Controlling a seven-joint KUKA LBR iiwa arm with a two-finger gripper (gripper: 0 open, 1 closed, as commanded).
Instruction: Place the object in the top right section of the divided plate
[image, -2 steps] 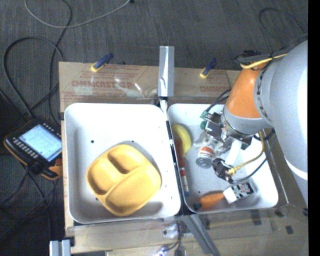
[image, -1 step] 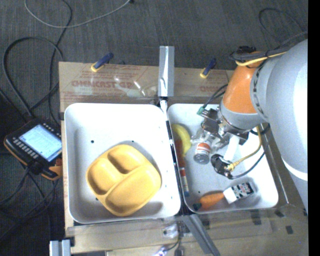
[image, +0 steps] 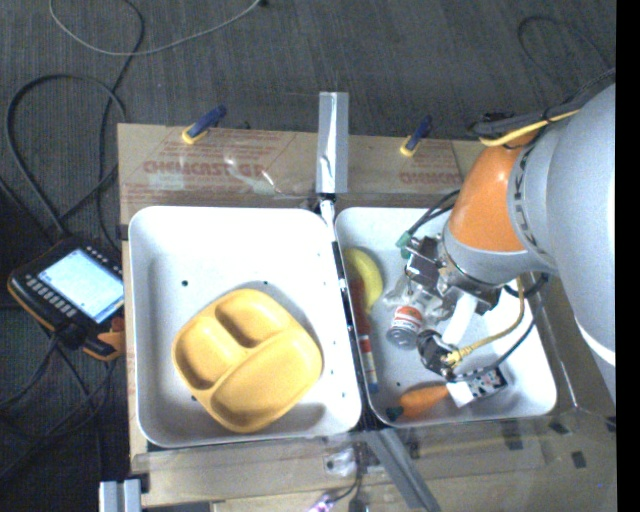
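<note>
A handheld pendant with a lit screen (image: 68, 290) is lying on the dark floor, left of the left bin (image: 150, 400). In that bin the yellow divided plate (image: 248, 358) is sitting slightly turned, its dividers showing as a Y of ridges, and bare white floor is showing on every side of it, widest above it toward the bin's far wall. Two blue-and-yellow clamps (image: 203, 124) are gripping the cardboard sheet behind the bins.

Right of the plate, across the shared bin walls, a red-and-dark pen-like stick (image: 366, 352) is lying along the left wall of the right bin (image: 545, 385), its long axis running near to far. Beside it a yellow banana (image: 366, 275) is lying with its long axis also near to far, curving, just left of the claw (image: 425, 300). The claw is hanging low over a small red-and-white can (image: 405, 322); whether its fingers are apart or together cannot be made out. An orange carrot (image: 424, 400) is lying nearly crosswise along the near wall, below the can.
</note>
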